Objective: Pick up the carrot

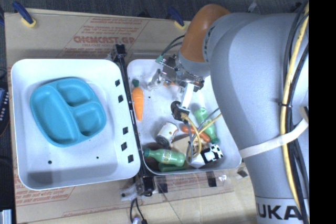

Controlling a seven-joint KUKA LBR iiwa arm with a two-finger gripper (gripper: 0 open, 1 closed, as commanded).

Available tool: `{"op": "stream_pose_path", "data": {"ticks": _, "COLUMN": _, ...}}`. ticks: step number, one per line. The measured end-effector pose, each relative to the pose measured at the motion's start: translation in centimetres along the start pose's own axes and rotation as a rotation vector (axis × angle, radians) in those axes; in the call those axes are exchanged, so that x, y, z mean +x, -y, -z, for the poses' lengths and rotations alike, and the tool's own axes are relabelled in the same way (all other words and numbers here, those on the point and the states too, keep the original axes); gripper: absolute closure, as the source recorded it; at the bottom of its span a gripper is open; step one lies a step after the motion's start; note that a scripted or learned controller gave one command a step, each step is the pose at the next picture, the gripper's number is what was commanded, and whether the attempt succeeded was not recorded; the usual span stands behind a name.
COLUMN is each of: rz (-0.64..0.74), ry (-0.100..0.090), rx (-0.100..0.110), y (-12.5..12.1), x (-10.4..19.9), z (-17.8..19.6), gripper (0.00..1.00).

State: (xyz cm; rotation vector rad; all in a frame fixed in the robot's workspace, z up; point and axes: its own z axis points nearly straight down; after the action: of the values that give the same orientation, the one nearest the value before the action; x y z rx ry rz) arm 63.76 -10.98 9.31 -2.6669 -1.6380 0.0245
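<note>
Near end, right bin: I've got a green bottle (165, 158) lying on its side against the near wall of the right bin (157, 107).
Near right corner: there's a black-and-white spotted thing (212, 153) just beside the bottle. Too small for me to say what it is.
A bit further in: a small pale can (167, 134) is tipped on its side, just past the bottle.
Right of the can: I see a little green item (202, 115) and an orange bit (187, 127) bunched together, with yellow cables looping over them. I can't make out more than that.
Left bin: the left bin (21, 128) holds a blue plate (68, 110) with three compartments, sitting flat toward the far left.
Carrot: the carrot (137, 103) is in the right bin, lying along its left wall. Its green top points to the far end and its tip points toward me. Nothing is touching it that I can see.
Gripper: the gripper (160, 77) is over the far end of the right bin, near the carrot's green top and off to its right. Honestly I can't tell from this feed if it's open or closed, and I see nothing held in it.
Arm: the grey arm (252, 86) comes in from the right, orange band (202, 29) above the wrist.
Under the bins: a cardboard sheet (94, 34) with red print.
Far edge: two blue clamps (24, 14) (176, 15) sit on the cardboard's far edge.
</note>
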Motion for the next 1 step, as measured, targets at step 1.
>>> {"op": "stream_pose_path", "data": {"ticks": 1, "rz": -0.058, "ry": -0.005, "rx": -0.013, "y": -0.61, "x": 2.46, "z": -0.09, "gripper": 0.00}}
